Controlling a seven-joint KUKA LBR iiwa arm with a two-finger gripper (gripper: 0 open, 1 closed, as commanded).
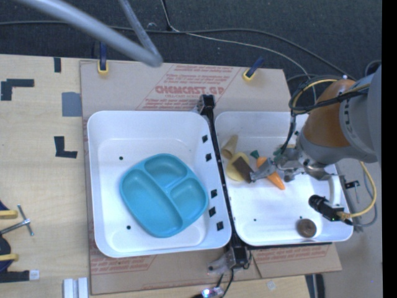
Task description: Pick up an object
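Camera view looks down on a wooden bench [37, 185] with two white bins side by side. The grey arm [347, 123] comes in from 3 o'clock, with its orange band [322, 113] near the top of the right bin [273, 228]. The arm bends down and reaches toward 9 o'clock, so the end effector [265, 171] sits low inside the right bin, close to the middle of the picture.

The end effector is right on a small heap of things. An orange piece [275, 180] lies under its tip, and I cannot tell if the fingers are spread or pressed together, or if they pinch anything. Just to the 9 o'clock side of it lies a yellow and brown thing [237, 166], and a tan piece [231, 144] sits above that, toward 12 o'clock. A small green bit [254, 154] lies by the heap. A round brown thing [306, 228] rests apart, at 5 o'clock in the same bin.

The left bin [105, 135] holds a blue tray [162, 194] with three parts in it.

Both bins sit on a sheet of brown cardboard [186, 89] with red letters on it. Past the bench, at 12 o'clock, the floor is dark carpet [260, 11] with thin cables [248, 42] lying across it. Black tape marks [62, 148] show on the wood at 9 o'clock.
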